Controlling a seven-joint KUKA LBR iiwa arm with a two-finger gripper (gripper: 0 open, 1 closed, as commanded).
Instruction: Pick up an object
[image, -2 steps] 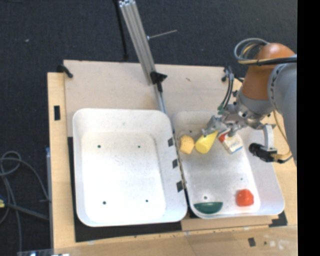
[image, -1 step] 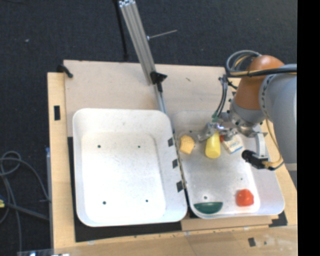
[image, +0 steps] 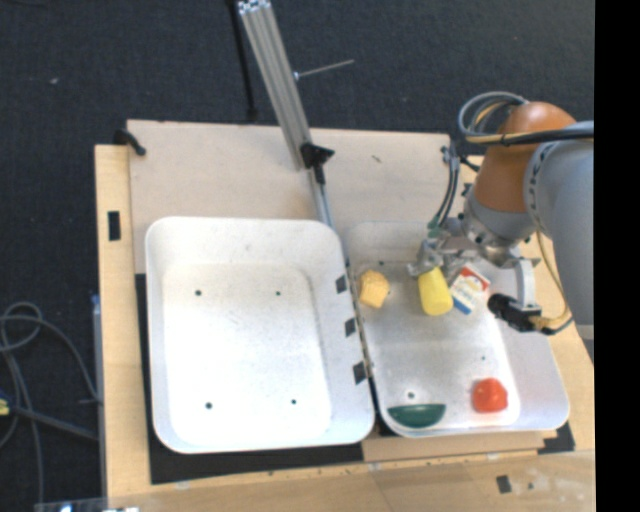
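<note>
Yellow cylinder-like piece (image: 435, 293) sits right under the gripper (image: 447, 262) in the right bin (image: 520, 395), touching a red-white-blue item (image: 468, 291) partly hidden beside it; can't tell finger opening or whether anything is held, wrist body blocks the tips. Pale yellow lump (image: 373, 290) by the bin's left wall, red round object (image: 489, 396) and dark green bowl-like piece (image: 417, 413) near the front edge. Left bin (image: 250, 330) alongside; arm (image: 520, 170) cut off at right.
</note>
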